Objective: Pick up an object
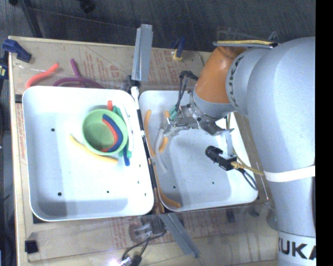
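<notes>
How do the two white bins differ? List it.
The left bin holds a green bowl ringed by coloured strips; the right bin holds orange strips by its left wall. The arm's hand sits over the right bin, not the left bin. The left bin looks wider than the right bin. Both are shallow and white.

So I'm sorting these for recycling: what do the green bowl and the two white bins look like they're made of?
The green bowl looks like moulded plastic: one flat, even colour with a soft, dull sheen. The left bin and right bin look like thin formed plastic too, plain white, smooth, with rounded corners and rolled rims. Enamelled metal can't be ruled out from this view.
</notes>
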Robot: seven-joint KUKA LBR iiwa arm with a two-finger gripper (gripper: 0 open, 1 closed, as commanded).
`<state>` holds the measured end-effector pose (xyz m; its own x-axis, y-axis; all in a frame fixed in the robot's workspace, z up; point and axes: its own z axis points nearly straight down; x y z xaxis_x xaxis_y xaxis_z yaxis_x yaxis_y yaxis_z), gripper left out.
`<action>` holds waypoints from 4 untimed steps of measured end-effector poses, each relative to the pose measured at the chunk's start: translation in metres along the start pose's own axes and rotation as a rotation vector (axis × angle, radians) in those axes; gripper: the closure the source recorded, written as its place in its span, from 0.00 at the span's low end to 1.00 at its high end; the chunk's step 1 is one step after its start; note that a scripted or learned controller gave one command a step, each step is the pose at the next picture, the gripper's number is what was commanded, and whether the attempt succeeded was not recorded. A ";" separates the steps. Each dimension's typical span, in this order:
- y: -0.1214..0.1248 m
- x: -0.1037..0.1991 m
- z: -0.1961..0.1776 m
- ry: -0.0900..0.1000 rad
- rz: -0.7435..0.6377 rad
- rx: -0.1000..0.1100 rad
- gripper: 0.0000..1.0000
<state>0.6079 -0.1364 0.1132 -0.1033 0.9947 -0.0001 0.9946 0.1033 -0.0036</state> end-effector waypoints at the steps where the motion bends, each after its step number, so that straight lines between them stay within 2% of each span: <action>1: 0.000 0.000 0.000 0.000 -0.001 0.000 0.00; 2: -0.001 0.018 0.017 -0.007 -0.022 -0.007 0.00; 3: -0.002 0.019 0.008 -0.005 -0.023 -0.005 1.00; 4: -0.002 0.019 0.008 -0.005 -0.024 -0.004 0.00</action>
<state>0.6043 -0.1179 0.1051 -0.1270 0.9919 -0.0052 0.9919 0.1270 0.0008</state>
